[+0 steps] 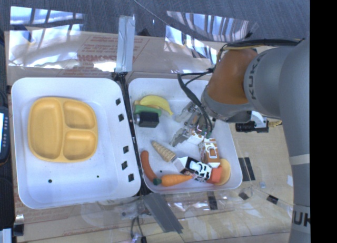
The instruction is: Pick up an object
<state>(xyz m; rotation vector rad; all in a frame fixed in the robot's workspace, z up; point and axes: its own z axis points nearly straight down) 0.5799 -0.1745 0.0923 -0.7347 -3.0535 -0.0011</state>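
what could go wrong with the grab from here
1. The gripper hangs over bare floor of the right bin, between the waffle cone and the banana, so it could close on nothing.
2. The carrot, the black and white toy and the sausage lie crowded at the near wall; a grab there could catch two things or push them away.

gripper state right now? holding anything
gripper: open, fingers spread above the right bin floor, nothing between them; it hangs beside the cone-shaped toy.
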